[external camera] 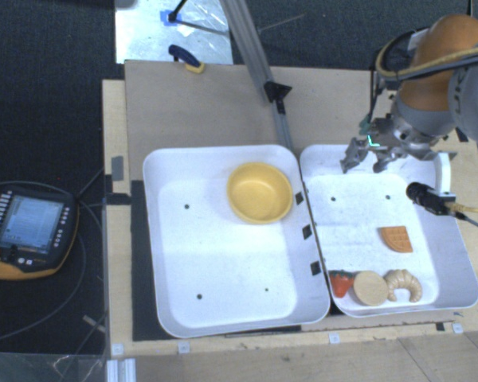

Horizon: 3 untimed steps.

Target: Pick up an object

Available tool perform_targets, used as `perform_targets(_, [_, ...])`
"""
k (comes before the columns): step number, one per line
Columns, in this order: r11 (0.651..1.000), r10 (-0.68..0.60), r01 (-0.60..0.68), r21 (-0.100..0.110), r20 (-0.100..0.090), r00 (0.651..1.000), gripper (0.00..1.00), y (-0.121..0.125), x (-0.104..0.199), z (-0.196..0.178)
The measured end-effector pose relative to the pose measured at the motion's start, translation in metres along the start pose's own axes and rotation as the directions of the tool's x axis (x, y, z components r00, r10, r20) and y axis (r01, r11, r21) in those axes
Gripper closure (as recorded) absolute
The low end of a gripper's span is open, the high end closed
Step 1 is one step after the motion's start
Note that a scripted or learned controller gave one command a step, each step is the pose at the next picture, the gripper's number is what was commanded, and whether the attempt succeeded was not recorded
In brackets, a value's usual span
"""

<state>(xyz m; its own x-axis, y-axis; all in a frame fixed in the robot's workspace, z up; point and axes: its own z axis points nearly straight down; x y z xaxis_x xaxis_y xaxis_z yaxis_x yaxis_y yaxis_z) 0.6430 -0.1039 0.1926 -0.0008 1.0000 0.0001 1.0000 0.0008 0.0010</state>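
**Q:** What does the KUKA arm (472, 95) look like from above?
**A:** It has a smooth grey casing, with a rounded orange band (450, 42) above the wrist and dark cables (387, 54) looping beside it.
**Q:** And at the tip?
**A:** There is a two-finger gripper (365, 163) in dull grey metal. Its fingers (350, 162) are short and angular, and a small green-blue light (373, 141) glows above them.
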Motion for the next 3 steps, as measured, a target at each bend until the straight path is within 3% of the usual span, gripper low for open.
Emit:
perform_targets(1, [1.000,0.000,0.000,0.000,0.000,1.000,0.00,0.000,0.000,0.000])
perform_targets(3, [1.000,0.000,0.000,0.004,0.000,1.000,0.00,0.005,0.002,0.104])
